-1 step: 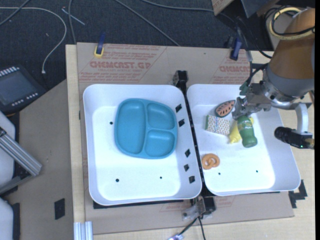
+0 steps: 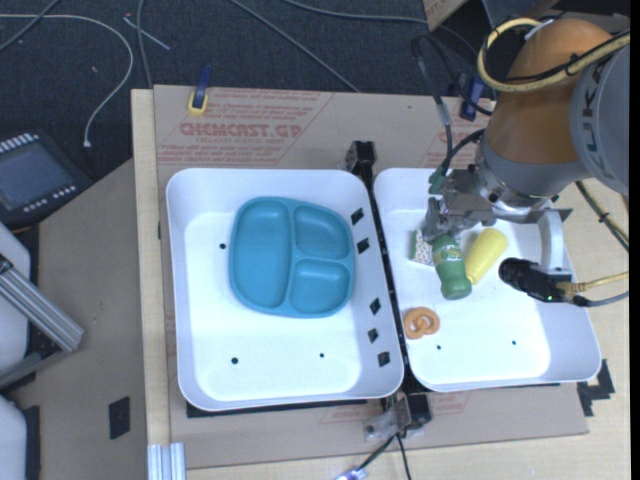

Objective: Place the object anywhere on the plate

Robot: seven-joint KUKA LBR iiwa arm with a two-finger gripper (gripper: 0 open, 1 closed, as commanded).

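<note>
The grey arm with its orange band (image 2: 545, 88) reached in from the right and hung low over the right-hand shallow white bin (image 2: 500, 356). Its hand (image 2: 440, 226) sat near that bin's upper left part, just above a small cluster of things. From where I stood I could not tell whether the hand was clenched or released, and I saw nothing clearly gripped in it.

Directly below the hand lay a small green plastic bottle (image 2: 453, 271), its top pointing up towards the hand. A stubby yellow plastic piece (image 2: 487, 252) lay just beside the bottle on the right, and a small speckled white packet (image 2: 424, 249) lay close on the left. An orange ring-shaped toy (image 2: 421, 322) rested nearer the bin's left wall, a little apart from the others.

The blue divided plastic plate (image 2: 265, 258) lay flat in the middle of the left-hand white bin (image 2: 200, 308), well apart from the cluster. Both bins stood side by side on the brown board surface (image 2: 300, 118).
</note>
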